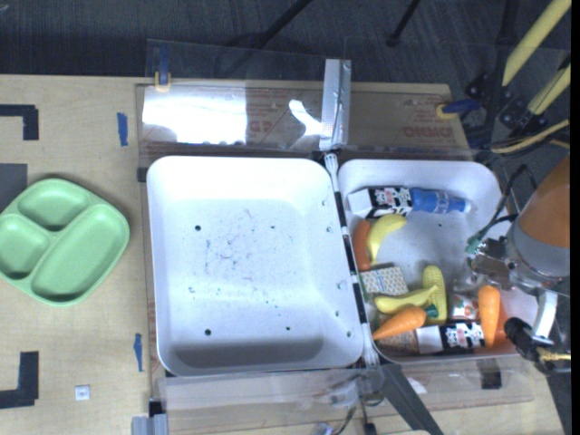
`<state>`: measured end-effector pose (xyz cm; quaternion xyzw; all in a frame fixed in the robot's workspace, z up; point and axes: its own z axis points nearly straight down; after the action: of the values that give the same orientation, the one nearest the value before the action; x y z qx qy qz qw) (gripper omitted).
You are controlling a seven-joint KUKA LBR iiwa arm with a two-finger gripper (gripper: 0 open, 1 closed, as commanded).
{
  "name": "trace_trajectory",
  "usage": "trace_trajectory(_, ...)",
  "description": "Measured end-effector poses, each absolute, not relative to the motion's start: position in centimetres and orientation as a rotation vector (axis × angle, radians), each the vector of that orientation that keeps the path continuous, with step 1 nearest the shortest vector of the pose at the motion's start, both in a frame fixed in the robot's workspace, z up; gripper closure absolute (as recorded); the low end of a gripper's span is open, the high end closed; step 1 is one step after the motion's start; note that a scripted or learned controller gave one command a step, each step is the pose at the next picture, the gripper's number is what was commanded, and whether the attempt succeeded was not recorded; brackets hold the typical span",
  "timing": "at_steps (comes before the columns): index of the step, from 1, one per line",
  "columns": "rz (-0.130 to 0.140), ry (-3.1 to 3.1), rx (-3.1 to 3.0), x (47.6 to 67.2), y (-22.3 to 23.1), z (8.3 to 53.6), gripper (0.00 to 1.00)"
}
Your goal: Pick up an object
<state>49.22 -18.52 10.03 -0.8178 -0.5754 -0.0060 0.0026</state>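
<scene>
Bench seen from above, nearest items first. I count two white bins, and all the loose objects lie in the right bin [497, 188]. One cow-print bottle [450, 336] lies along the near wall between two carrots, the first carrot [399, 321] toward the divider and the second carrot [489, 314] at the bottle's other end. Behind these are one yellow corn-like piece [426, 290] and one patterned block [384, 281], then one banana [385, 228]. One orange item [361, 243] is partly hidden against the divider and too obscured to name. Farthest is a second bottle [417, 199], cow-print with a blue cap. The left bin [181, 188] has one green three-compartment plate [59, 240] on the bench beside it. My arm [542, 247] enters from the right, cut off by the frame, wrist angled down. My gripper [487, 268] hangs over the right bin just behind the second carrot. I cannot tell how far open it is or whether it has hold of anything.
</scene>
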Motion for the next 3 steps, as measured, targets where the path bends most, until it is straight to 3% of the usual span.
trace_trajectory(1,0.001,-1.842,-2.544,51.9,-16.5,19.9,1.00)
trace_trajectory(2,0.001,-1.842,-2.544,51.9,-16.5,19.9,0.00)
trace_trajectory(3,0.001,-1.729,-2.624,55.3,-15.2,31.1,0.00)
